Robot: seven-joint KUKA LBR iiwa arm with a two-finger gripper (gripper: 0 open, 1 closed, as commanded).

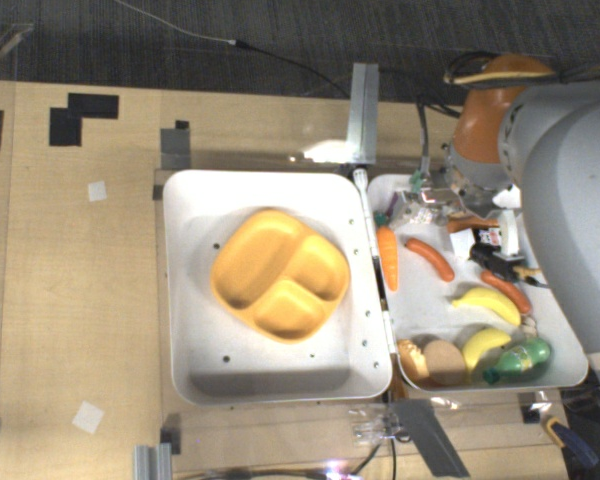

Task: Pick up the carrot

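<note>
Nearest the camera, mixed toy foods crowd the right bin's [570, 368] front edge; the carrot [387, 256] lies lengthwise against its left wall, awkward to straddle; the gripper [430, 200] hovers near the back, its state impossible to tell.

Smooth, glossy plastic carrot [387, 257]; yellow divided plate [280, 273] of satin plastic; matt white bins [180, 268]; pale wood-grain bench [70, 298]; brushed metal post [363, 113]; grey woven carpet [230, 3].
</note>
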